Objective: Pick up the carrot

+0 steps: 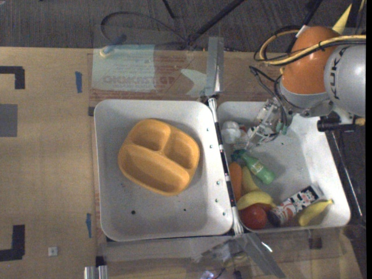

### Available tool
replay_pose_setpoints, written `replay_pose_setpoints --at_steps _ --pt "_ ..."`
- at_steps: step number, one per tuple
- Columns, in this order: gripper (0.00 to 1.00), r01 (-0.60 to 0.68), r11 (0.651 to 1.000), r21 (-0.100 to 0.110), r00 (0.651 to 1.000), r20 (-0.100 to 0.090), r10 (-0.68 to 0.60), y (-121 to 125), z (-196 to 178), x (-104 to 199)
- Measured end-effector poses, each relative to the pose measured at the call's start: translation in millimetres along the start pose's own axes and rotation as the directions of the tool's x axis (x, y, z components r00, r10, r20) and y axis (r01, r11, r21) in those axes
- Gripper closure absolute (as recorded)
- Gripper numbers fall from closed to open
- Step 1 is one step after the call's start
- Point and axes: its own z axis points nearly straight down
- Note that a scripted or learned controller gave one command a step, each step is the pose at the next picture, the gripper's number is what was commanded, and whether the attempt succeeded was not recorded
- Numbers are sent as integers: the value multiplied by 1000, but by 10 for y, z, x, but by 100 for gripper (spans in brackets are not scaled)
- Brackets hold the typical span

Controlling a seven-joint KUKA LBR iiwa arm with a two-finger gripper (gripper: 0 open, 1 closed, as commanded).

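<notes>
The carrot lies lengthwise along the left wall of the right bin, orange and slim, partly under a green bottle. My gripper hangs over the upper left part of that bin, above and to the right of the carrot, near a white object. Nothing shows between its fingers, and their spacing is too blurred to read.
An orange divided plate sits in the left bin. By the carrot in the right bin lie a yellow lemon-like fruit, a red tomato, a labelled bottle and a banana.
</notes>
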Motion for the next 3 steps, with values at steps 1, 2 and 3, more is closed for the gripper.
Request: replay_pose_setpoints --at_steps 1,2,3 --pt "0 196 981 -1 981 14 -196 -685 89 -115" --pt "0 118 993 -1 993 7 -118 -1188 119 -171" --pt "0 12 1000 -3 1000 10 -12 -1451 118 290"
